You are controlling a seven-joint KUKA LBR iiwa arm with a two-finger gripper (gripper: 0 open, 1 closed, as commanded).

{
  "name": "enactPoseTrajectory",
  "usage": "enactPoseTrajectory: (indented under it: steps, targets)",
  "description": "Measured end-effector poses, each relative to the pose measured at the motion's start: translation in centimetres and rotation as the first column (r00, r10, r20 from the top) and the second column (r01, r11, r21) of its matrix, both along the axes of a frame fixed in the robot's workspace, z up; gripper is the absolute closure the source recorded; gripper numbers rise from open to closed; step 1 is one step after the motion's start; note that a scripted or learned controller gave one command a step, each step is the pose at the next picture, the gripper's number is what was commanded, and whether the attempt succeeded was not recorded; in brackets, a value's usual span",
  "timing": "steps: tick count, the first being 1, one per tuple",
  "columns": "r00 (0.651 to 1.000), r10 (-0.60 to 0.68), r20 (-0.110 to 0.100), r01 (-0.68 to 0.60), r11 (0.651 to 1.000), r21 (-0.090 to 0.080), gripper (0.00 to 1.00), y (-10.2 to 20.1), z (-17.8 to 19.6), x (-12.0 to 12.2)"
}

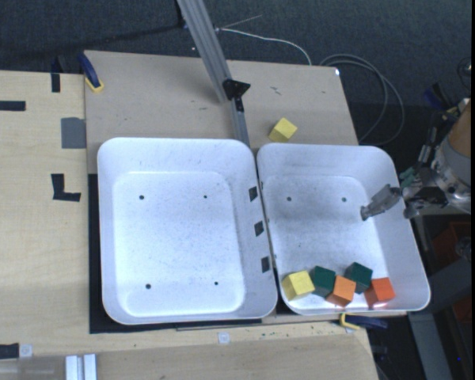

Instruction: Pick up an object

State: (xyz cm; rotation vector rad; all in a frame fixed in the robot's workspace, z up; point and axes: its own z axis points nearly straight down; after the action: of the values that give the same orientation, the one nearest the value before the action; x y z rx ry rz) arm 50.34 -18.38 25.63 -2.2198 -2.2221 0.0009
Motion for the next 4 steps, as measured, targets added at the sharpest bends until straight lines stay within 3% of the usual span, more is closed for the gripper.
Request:
enactPoseTrajectory:
  steps: [1,2,3,4]
  targets:
    - [1.0,0.004,-0.008,-0.004,1.0,0.003,0.0,7.5,-13.3,3.3]
    - [1.0,0.009,0.003,-0.009,1.0,0.004,0.0,16.5,-6.1,0.8]
    - [1.0,0.0,-0.002,0.0,1.0,0.0,0.0,15.9,-6.4,0.7]
    - [1.0,-0.003,0.002,0.003,1.0,-0.003,0.0,11.0,-4.7,3.3]
